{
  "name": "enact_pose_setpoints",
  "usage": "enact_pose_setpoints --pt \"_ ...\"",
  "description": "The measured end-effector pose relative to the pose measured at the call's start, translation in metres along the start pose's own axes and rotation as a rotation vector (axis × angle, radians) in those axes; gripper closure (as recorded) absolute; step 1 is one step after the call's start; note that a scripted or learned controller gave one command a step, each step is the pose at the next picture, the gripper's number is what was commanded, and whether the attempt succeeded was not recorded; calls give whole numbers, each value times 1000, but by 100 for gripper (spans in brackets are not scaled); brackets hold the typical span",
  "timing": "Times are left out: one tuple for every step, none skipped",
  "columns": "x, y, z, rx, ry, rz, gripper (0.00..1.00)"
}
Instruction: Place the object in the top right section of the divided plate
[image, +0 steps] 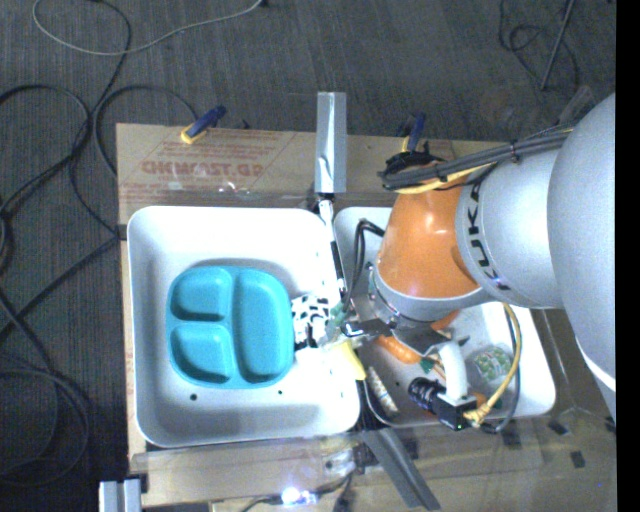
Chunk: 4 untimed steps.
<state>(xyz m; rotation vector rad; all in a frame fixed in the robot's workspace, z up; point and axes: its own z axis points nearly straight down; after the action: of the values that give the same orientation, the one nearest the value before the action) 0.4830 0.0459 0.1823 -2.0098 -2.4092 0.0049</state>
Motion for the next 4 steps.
enact_pose_setpoints --pt "-60 -10 -71 -3 -4 101 100" --pt "-9 -2 -43 0 -1 36 100" --pt "-44 -9 -20 1 -1 341 100" --pt "-22 -3 -38 -3 -2 -21 100"
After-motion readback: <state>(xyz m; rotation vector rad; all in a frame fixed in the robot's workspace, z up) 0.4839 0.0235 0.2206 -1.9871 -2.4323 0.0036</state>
